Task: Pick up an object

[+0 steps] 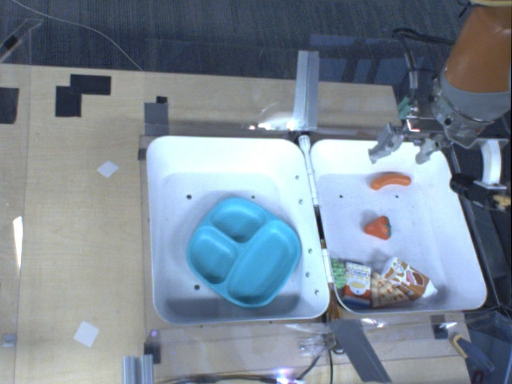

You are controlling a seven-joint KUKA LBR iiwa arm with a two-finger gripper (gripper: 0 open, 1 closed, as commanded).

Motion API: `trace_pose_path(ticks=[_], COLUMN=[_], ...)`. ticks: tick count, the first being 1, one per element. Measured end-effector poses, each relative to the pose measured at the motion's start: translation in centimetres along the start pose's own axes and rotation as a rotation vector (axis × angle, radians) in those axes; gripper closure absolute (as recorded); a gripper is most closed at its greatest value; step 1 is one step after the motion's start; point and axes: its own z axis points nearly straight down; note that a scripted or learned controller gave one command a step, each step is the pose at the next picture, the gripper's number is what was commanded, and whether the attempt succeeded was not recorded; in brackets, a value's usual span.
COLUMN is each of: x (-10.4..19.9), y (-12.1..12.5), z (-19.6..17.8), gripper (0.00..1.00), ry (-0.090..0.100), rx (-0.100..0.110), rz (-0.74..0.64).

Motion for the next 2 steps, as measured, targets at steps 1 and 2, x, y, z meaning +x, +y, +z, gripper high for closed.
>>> trace_pose_path(ticks=[1,2], x=[-4.1,-5.3], y=[-1.8,-0.3], z=[12.6,11.0], gripper=[0.00,0.00], ry=[0.000,-0.001], rx=[0.002,-0.002], rz=[0.060,-0.158])
